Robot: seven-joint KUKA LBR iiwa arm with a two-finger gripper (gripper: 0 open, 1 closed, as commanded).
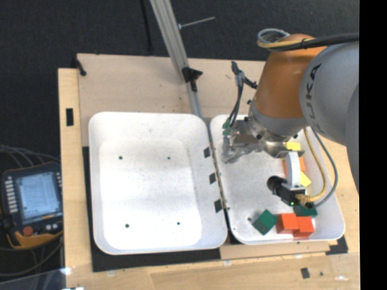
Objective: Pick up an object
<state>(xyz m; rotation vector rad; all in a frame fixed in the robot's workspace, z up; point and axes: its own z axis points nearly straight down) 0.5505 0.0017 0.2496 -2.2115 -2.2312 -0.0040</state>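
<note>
My gripper [231, 152] hangs over the upper left part of the right bin [248, 180], close to the wall it shares with the left bin. Nothing shows between its tips. A dark green block [263, 221] lies near the right bin's front edge. Just right of it sits an orange block [296, 223], with a smaller green piece [307, 210] above that. A yellow piece [294, 145] peeks out from under the wrist, and another yellow bit [305, 179] shows lower down. The arm hides the bin's upper right part.
The left bin [148, 180] sits beside the right one, with black clips [213, 178] along the shared wall. A slanted metal rail [175, 47] rises behind the bins. A handheld pendant [33, 198] lies off the bench at the left.
</note>
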